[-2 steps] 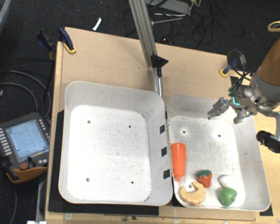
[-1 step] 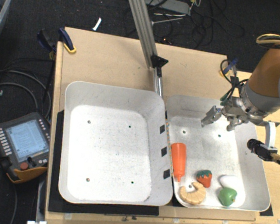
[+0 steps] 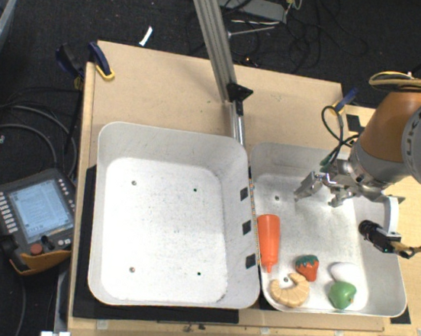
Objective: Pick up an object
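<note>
In the right bin lie an orange carrot-shaped toy along the left wall, a red strawberry-like toy, a tan ring-shaped biscuit, a green apple-like toy and a small white object. My gripper hangs over the upper part of this bin, its fingers spread open with nothing between them. It stands well above and to the right of the carrot.
The left bin lies beside the right one. A metal pole slants down to the gap between the bins. A teach pendant lies on the floor at left. The arm's grey and orange body covers the bench's right side.
</note>
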Controlling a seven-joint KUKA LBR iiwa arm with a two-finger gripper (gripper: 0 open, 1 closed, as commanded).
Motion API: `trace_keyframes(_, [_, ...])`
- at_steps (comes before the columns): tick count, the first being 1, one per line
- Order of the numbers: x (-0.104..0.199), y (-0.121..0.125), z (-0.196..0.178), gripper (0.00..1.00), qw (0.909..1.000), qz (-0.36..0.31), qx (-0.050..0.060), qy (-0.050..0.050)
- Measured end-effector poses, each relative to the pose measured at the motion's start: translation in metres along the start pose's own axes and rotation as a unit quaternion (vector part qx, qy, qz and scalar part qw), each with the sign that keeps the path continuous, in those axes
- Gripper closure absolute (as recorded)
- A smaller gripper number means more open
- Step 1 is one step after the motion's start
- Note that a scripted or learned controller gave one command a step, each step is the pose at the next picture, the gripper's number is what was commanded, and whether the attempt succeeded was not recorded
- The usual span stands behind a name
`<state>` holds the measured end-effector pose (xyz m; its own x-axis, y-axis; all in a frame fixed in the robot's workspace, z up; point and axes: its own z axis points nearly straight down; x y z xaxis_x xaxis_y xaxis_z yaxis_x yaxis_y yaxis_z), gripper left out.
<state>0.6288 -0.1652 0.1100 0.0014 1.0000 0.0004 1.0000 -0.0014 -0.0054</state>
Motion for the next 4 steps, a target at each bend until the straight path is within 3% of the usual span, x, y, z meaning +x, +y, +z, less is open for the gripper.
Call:
trace_keyframes(1, [0.001, 0.000, 0.016, 0.00, 1.0000, 0.000, -0.002, 0.000])
trace_keyframes(2, [0.001, 0.001, 0.004, 1.00, 1.0000, -0.001, -0.004, -0.001])
trace_keyframes(4, [0.015, -0.006, -0.104, 1.00, 1.0000, -0.002, -0.006, -0.001])
